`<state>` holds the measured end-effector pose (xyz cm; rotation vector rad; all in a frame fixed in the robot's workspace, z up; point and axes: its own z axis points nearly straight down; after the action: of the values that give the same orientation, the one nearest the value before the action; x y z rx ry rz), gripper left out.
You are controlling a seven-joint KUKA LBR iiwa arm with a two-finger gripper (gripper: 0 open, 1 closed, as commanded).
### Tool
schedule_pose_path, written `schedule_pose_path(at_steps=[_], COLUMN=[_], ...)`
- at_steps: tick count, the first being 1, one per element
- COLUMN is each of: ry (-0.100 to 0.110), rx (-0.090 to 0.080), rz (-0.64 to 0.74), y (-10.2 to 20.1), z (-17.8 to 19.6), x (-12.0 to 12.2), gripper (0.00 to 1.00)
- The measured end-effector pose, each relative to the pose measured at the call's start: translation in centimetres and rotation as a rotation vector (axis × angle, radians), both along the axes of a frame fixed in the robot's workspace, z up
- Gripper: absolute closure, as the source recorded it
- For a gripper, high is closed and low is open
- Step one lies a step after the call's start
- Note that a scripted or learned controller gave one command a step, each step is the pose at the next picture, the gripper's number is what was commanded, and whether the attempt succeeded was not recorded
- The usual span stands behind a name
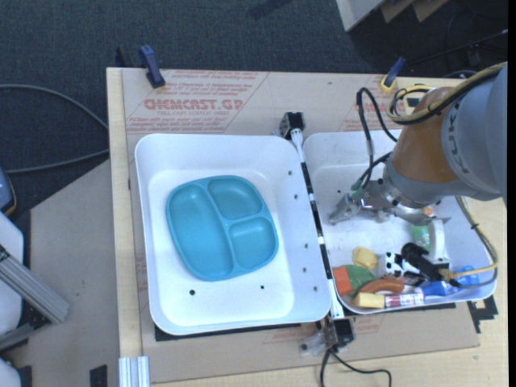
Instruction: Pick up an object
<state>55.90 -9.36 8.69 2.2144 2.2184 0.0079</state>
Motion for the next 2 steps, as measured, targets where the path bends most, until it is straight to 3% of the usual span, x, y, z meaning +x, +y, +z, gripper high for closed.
schedule_pose_path(at_steps=[2], ry=[-0.004], rx=[-0.002], rz=[-0.001], y=[-1.0], z=[0.0], x=[-7.6], gripper=[0.0])
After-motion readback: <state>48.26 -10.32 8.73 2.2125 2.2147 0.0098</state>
